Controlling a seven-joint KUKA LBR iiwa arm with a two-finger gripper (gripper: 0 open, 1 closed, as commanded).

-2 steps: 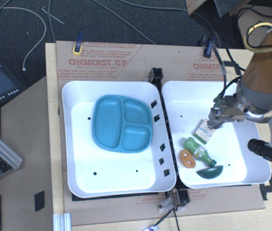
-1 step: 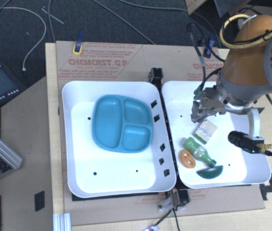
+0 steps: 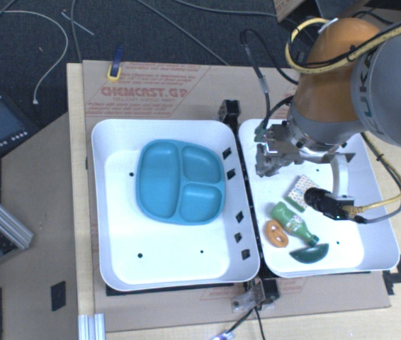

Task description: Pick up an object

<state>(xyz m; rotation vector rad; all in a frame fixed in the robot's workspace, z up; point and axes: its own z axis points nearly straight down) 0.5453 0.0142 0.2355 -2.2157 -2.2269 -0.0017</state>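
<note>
Camera view: cardboard-topped bench (image 3: 151, 83) bearing two white bins (image 3: 115, 246), dark carpet (image 3: 172, 13) behind.

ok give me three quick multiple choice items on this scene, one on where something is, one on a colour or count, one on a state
1. Where does the blue divided plate lie?
A. in the left bin
B. in the right bin
C. on the cardboard

2. How many compartments does the plate have?
A. two
B. three
C. five

3. How does the green bottle sit?
A. upright
B. lying on its side
C. inside the plate

Answers:
1 A, the plate rests on the left bin floor.
2 B, ridges split it into one long and two smaller sections.
3 B, it lies flat in the right bin beside the orange ring.
</note>
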